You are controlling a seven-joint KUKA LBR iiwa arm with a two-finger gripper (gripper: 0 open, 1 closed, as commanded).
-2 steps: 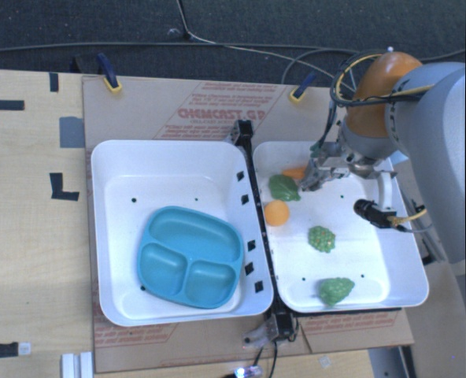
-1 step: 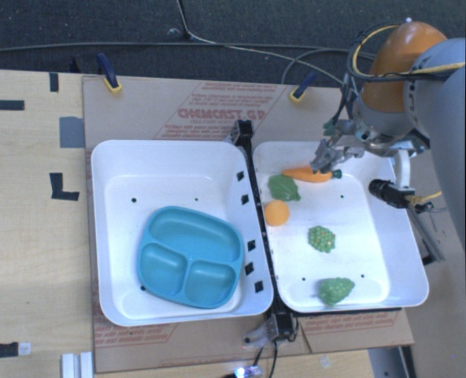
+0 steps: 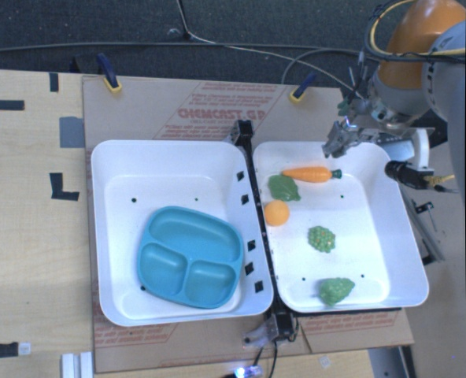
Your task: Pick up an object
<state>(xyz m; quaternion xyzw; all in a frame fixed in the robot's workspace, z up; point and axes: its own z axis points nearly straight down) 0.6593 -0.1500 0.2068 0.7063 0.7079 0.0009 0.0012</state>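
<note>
The right bin (image 3: 375, 211) holds several toy foods. An orange carrot (image 3: 307, 175) lies near its far edge, with a green leafy piece (image 3: 283, 187) beside it. An orange ball (image 3: 276, 213) sits by the bin's left wall. A green bumpy ball (image 3: 321, 239) rests mid-bin, and another green piece (image 3: 335, 290) lies near the front. My gripper (image 3: 339, 144) hangs over the far rim of the right bin, just right of and above the carrot's tip. Nothing shows between its fingers.
The left bin (image 3: 115, 211) holds a blue divided plate (image 3: 190, 257). Black clips run along the divider (image 3: 253, 211) between the bins. Cables cross the dark backdrop, and blue-yellow clamps (image 3: 107, 73) pin the cardboard base.
</note>
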